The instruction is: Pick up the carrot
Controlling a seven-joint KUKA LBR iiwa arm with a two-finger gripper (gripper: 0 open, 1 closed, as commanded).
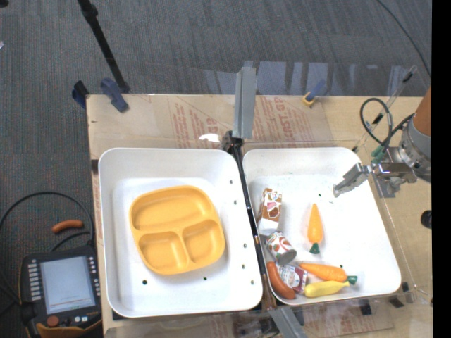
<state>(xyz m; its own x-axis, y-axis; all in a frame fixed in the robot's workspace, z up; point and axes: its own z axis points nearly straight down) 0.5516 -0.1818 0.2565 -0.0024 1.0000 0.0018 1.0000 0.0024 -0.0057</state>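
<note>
Orange carrot point(315, 224) with dark green stub at its lower end, lying near upright in middle of right bin point(366, 259), clear of other items. Second carrot point(324, 271) lying flat near front of same bin, green tip pointing right, touching yellow banana-like piece point(325, 288) just below. Red sausage point(280, 280) at front-left corner of right bin, against a small printed packet point(294, 277). Two small printed cartons nearby: upper carton point(270, 210) standing by left wall, lower carton point(281, 246) tipped over just beneath. Gripper point(352, 180) at end of grey arm point(416, 150), reaching in from right, hovering over upper right part of right bin, above and right of upright carrot, well apart from it. Nothing between fingers; open or closed cannot tell at this angle. Left bin point(120, 174) holding yellow divided tray point(177, 228) with three compartments, set slightly askew. Cardboard-topped bench point(162, 118) under both bins. Teach pendant point(63, 287) with grey screen on floor at lower left. Grey carpet beyond bench, black tripod leg point(99, 37) at upper left.
</note>
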